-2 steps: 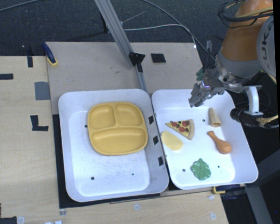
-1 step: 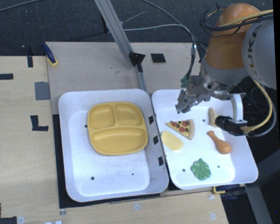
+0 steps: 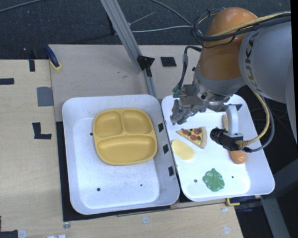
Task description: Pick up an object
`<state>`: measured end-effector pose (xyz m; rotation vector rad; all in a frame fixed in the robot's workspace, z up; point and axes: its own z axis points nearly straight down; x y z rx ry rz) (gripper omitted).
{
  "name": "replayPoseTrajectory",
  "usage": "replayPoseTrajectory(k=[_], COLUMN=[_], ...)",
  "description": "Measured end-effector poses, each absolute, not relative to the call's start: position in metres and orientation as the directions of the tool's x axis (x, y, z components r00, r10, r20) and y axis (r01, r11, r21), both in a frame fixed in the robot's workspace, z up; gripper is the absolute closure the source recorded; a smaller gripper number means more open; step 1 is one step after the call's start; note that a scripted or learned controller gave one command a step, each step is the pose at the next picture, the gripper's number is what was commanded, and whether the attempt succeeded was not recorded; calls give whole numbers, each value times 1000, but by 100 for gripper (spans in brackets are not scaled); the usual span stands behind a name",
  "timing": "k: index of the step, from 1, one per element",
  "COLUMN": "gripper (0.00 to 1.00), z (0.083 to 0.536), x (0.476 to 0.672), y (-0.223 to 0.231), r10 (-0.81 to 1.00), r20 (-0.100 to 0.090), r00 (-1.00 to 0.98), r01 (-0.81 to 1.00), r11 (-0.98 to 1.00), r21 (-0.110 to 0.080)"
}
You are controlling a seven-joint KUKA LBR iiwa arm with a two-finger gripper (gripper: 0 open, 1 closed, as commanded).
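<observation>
My gripper (image 3: 178, 117) hangs over the upper left part of the right bin (image 3: 257, 182), just above and left of a toy pizza slice (image 3: 192, 135). Nothing shows between its fingers. A pale yellow oval piece (image 3: 182, 149) lies below the pizza slice. A green leafy toy (image 3: 213, 180) rests near the bin's front. An orange egg-shaped piece (image 3: 237, 157) sits at the right, under the arm's cable. A tan bread-like piece (image 3: 225, 121) peeks out beside the wrist.
The left bin (image 3: 83, 194) holds a yellow divided plate (image 3: 125, 136) in its upper half. A grey metal pole (image 3: 127, 37) slants down to the bench behind the bins. The arm's bulk covers the right bin's upper right corner.
</observation>
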<state>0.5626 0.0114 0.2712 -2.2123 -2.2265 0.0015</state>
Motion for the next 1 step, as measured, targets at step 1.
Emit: replayPoseTrajectory(k=[1], gripper=[100], z=[257], x=[552], y=[54], r10=[1000], r20=[1], r00=[-5], r01=[1000], r11=[5], r21=[-4])
